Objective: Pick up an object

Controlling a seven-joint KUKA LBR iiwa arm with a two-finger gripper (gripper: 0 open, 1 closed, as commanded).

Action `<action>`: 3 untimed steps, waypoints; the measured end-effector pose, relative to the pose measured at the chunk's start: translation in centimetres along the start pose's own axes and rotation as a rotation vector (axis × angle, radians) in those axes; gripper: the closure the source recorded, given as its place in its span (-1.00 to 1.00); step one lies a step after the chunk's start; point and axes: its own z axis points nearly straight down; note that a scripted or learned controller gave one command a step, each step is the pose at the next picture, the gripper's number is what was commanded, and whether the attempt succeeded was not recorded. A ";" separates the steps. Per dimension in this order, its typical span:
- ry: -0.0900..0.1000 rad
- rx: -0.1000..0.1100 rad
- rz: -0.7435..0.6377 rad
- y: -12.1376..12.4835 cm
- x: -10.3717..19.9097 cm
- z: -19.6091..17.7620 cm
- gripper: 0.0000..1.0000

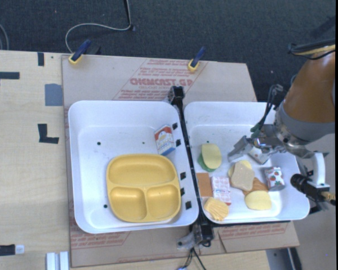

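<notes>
Reaching in, nothing lifted yet.

Gripper (249,148) low in the right bin (225,114), fingers spread and bare, just above the pale bread slice (242,177); green-and-yellow piece (209,156) to its left. Grasp and lift left to do.

Red print reading "CHEMCAST GP" runs slantwise across the brown board (158,80) along the bench's far edge; I can read nothing else
</notes>
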 end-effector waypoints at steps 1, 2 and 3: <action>-0.003 -0.006 -0.003 4.3 1.9 15.6 -1.00; -0.001 -0.004 -0.001 10.0 1.5 15.0 -1.00; -0.002 -0.009 -0.001 8.6 1.4 14.9 -1.00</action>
